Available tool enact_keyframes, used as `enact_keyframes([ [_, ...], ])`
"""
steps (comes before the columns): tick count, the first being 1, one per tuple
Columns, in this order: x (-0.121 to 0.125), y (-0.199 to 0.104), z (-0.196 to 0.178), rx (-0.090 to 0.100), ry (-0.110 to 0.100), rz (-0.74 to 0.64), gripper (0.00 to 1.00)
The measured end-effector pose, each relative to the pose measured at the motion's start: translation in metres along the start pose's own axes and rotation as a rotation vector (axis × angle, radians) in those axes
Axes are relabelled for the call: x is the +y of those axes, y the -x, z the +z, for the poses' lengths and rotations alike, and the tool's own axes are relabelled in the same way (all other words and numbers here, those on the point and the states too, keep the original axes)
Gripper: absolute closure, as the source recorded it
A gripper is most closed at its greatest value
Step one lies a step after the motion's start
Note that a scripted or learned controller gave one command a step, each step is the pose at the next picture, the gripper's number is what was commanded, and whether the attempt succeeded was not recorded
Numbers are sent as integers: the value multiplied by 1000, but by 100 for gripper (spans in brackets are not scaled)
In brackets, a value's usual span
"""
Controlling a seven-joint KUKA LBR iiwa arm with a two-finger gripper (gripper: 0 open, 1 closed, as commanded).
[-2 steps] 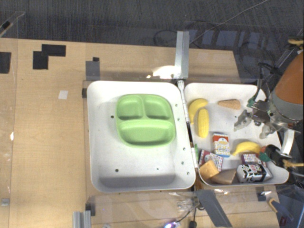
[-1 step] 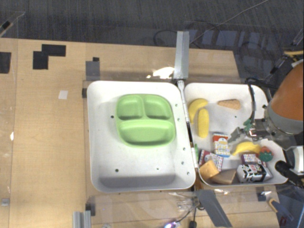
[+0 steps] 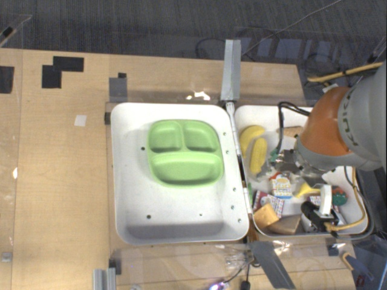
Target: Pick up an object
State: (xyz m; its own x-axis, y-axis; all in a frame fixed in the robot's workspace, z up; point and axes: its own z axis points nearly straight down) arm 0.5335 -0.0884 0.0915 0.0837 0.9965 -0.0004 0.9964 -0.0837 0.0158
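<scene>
Many items crowd right bin [image 3: 361, 205]; gripper [image 3: 289, 169] low among them, finger state indiscernible. Risk: snagging neighbours, missed grasp.

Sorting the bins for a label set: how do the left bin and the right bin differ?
The left bin holds a single green divided plate; the right bin holds a clutter of small items, including a banana. The arm hangs over the right bin, not the left. Both are shallow and white.

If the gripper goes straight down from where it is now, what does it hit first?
Probably the small printed package in the right bin, just below the wrist. The gripper is mostly hidden by the arm, and the bananas lie close by, so depth is uncertain.
</scene>
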Motion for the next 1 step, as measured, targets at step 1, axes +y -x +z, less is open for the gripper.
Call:
enact_keyframes([
  [1, 2, -3, -11, 4, 5, -4, 100],
])
